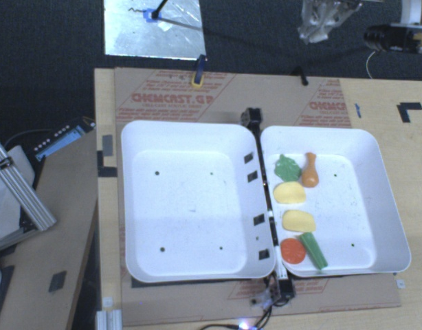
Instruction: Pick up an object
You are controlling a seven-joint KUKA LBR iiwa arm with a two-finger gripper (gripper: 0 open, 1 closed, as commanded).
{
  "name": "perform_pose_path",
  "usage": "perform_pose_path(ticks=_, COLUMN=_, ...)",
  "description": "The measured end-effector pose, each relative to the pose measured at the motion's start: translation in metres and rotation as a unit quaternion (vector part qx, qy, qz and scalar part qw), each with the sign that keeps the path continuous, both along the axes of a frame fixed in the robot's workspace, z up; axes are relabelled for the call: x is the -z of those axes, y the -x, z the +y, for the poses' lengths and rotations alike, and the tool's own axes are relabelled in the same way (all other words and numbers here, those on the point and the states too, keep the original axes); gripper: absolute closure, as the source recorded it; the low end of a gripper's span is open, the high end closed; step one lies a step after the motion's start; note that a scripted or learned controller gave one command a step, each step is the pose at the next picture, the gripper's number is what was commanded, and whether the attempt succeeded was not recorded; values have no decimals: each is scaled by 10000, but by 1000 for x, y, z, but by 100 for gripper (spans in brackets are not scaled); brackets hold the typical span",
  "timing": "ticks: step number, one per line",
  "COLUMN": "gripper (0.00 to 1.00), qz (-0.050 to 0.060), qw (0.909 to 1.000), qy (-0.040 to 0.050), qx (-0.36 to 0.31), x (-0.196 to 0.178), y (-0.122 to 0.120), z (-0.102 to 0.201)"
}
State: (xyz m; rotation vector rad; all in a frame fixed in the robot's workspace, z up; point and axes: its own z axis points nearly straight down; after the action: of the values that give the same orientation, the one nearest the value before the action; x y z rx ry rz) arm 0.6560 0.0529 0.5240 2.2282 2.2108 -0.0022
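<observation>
Gripper (313,33) hangs high at the one o'clock corner, off the bench and well apart from both bins; its fingers are a pale blur, so whether they're spread or closed I can't tell, and nothing shows between them. Down in the right bin (376,184), toy food hugs the nine o'clock wall: green leafy piece (287,168), orange drumstick (310,170) just beside it, two yellow pieces (289,193) (298,221), then red tomato (293,251) touching green vegetable (313,250). Left bin (190,205) sits alongside.
</observation>
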Motion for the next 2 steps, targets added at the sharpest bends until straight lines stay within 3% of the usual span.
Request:
perform_pose_path(ticks=1, gripper=100, qz=-19, qw=10000, qy=0, qx=-8, x=-12, y=-13, z=-79)
perform_pose_path(ticks=2, gripper=100, qz=9, qw=10000, qy=12, qx=20, x=16, y=-11, z=-210)
